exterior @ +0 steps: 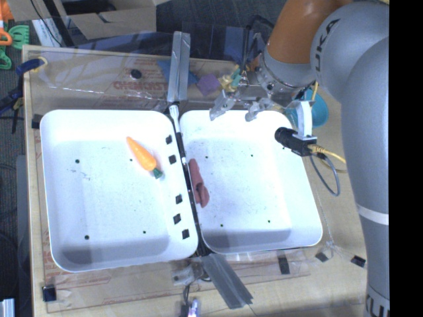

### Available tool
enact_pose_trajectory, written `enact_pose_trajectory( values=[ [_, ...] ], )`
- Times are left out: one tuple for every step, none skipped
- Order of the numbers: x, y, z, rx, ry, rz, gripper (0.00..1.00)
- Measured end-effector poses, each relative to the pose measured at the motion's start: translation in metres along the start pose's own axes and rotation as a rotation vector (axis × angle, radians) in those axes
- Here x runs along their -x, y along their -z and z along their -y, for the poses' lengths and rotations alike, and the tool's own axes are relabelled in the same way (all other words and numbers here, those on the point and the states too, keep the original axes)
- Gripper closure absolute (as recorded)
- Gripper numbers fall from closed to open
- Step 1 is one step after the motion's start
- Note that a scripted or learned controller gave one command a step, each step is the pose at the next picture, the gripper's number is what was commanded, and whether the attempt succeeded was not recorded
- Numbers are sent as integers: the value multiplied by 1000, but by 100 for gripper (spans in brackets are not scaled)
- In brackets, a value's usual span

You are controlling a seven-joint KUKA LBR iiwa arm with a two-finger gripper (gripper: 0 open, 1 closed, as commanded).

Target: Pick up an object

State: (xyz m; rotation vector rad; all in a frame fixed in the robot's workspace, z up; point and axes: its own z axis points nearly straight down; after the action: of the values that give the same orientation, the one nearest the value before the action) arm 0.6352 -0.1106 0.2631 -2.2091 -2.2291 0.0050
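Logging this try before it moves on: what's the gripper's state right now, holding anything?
Gripper: open, fingers spread, holding nothing, above the back edge of the right bin.

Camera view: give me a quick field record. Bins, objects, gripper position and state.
left bin: holds a toy carrot, orange with a green tip, upper right area
right bin: holds a reddish-brown strip lying along its left wall
gripper: above the right bin's far edge, fingers apart, nothing between them
arm: enters from the right
pick status: not yet done
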Motion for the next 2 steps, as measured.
enact_pose_trajectory(
  values=[
    [11, -90, 87, 0, -69, 0, 0],
    [-2, -167, 77, 19, 8, 22, 0]
  ],
)
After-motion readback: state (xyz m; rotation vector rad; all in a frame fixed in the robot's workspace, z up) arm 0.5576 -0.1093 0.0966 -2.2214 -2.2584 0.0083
